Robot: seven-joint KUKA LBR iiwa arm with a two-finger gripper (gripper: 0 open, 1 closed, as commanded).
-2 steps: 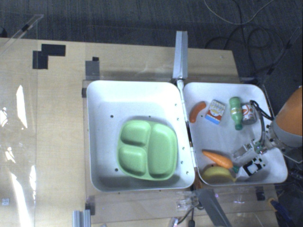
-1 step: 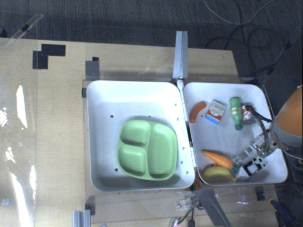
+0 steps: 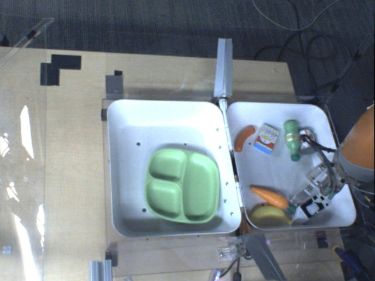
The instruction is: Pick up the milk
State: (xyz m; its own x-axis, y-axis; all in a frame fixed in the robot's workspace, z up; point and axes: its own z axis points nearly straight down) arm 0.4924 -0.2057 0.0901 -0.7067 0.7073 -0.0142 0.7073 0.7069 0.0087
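Observation:
The milk [image 3: 267, 138] is a small white carton with blue and red print. It lies in the upper middle of the right bin [image 3: 345, 215], between a red sausage [image 3: 244, 137] and a green bottle [image 3: 291, 138]. My gripper [image 3: 314, 194] hangs low over the bin's lower right corner, well apart from the milk, below it and to its right. Nothing shows in its grasp. The orange band of the arm [image 3: 358, 148] comes in from the right edge.
An orange carrot [image 3: 269, 196] and a yellow-green fruit [image 3: 268, 215] lie at the right bin's front left, close to the gripper. The left bin [image 3: 126, 122] holds a green divided plate [image 3: 183, 184]. A metal post [image 3: 223, 69] stands behind the bins.

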